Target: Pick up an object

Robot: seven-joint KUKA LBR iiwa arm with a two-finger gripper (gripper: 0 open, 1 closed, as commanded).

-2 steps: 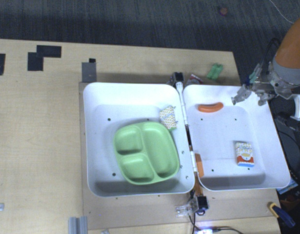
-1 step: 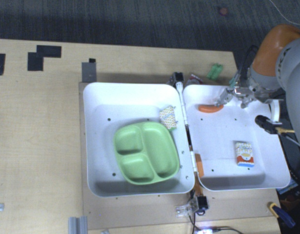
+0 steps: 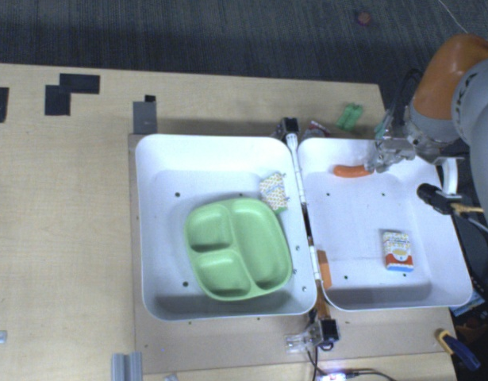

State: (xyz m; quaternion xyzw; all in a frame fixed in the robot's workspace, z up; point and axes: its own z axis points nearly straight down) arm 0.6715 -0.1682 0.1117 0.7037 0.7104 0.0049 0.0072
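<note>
Here the gripper (image 3: 380, 162) is seen at the right bin's (image 3: 434, 292) far edge, its grip state undeterminable; the orange object (image 3: 351, 171) lies just left, long axis along that edge.

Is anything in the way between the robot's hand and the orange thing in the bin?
Nothing visible blocks it. The gripper hangs at the far edge of the right white bin, right beside the long orange carrot-shaped object. The small printed box lies well apart, nearer the front.
</note>
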